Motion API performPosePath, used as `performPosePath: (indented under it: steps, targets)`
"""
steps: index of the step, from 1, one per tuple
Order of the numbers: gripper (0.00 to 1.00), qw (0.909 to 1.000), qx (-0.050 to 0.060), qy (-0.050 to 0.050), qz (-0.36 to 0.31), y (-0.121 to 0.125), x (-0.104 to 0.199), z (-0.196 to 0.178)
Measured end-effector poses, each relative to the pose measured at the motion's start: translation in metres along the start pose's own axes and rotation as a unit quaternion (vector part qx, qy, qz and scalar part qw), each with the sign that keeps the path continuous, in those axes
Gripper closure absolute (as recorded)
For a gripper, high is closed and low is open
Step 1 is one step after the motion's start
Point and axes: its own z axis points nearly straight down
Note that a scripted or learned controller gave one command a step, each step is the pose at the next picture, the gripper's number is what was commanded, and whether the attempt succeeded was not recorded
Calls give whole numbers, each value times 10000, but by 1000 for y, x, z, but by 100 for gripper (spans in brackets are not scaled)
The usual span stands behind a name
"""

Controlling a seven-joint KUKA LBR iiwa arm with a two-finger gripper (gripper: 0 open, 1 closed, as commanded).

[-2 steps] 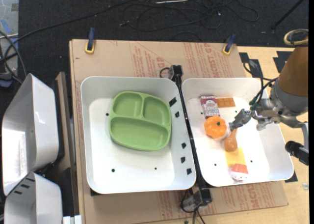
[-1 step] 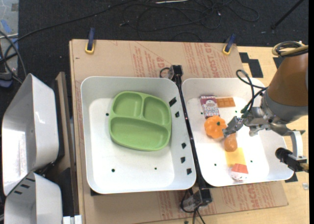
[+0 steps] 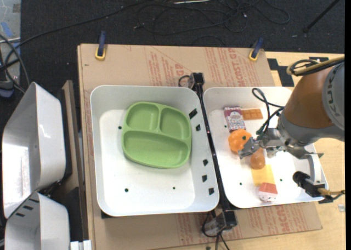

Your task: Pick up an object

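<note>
The right bin [image 3: 299, 96] holds several small items. A maroon and white packet [image 3: 234, 117] lies at the back beside a flat orange cracker [image 3: 252, 114]. A round orange fruit [image 3: 238, 141] sits in the middle-left. My gripper [image 3: 255, 148] hangs low over the bin, just right of the fruit and right above a small brownish-orange piece [image 3: 257, 160]. A yellow block [image 3: 264, 176] and a red and white item [image 3: 268, 192] lie nearer the front. The arm's body hides the bin's right part.
A green divided plate [image 3: 157, 135] lies in the left bin [image 3: 107, 150]. The dark divider [image 3: 207, 139] with cables runs between the bins. Yellow clamps [image 3: 100, 51] [image 3: 255, 52] grip the cardboard's far edge. Grey bins [image 3: 33, 145] stand at the far left.
</note>
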Motion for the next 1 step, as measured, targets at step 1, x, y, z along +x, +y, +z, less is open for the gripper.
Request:
performPosePath:
  steps: [1]
  targets:
    - [100, 10000, -10, -1, 7, 1, 0, -12]
